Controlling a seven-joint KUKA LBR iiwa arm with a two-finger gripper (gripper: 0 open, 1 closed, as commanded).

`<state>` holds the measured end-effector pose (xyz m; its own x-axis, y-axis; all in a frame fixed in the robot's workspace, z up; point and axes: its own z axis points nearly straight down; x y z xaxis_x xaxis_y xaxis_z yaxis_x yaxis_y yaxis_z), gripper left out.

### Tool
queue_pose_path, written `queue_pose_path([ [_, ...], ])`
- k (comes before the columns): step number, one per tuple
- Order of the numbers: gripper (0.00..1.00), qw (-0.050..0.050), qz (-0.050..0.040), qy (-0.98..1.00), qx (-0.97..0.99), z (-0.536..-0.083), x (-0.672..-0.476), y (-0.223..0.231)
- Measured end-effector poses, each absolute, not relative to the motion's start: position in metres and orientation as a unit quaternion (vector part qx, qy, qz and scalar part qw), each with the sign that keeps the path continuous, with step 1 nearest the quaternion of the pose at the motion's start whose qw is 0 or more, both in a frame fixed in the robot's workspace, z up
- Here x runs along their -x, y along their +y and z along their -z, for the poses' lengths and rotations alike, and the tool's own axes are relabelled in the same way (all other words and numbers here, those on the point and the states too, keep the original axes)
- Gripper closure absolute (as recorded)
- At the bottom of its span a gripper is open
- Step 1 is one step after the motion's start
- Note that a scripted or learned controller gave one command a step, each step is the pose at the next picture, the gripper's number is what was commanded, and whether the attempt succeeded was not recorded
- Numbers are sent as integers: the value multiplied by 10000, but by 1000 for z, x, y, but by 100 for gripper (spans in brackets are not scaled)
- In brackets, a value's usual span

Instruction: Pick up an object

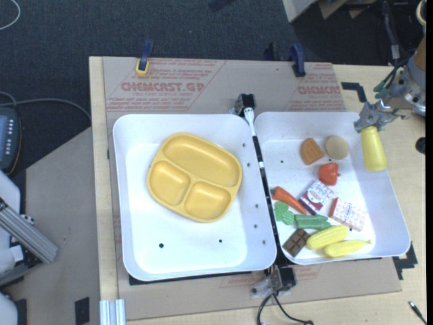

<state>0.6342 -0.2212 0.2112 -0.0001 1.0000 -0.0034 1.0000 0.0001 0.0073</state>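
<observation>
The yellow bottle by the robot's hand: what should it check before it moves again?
1. Bottle between the fingers: ok, its top sits in the gripper.
2. Bottle clear of the other toys: ok, it hangs at the right bin's far right edge, apart from the round tan piece.
3. Firm grip: cannot tell, the contact spot is too small to see.
4. Bottle lifted off the bin floor: cannot tell from this slanted view.
5. Left bin free for a drop: not ok in the middle, the yellow tray lies there.
6. Other toys undisturbed: ok, tomato, carrot and corn lie apart from the bottle.
</observation>
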Motion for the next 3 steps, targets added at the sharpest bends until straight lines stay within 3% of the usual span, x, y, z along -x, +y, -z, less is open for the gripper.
queue_pose_path([
  [1,100,25,-9,7073,-7070,-226,-635,-222],
  [3,100,-24,1,7090,-7052,-208,-616,-116],
])
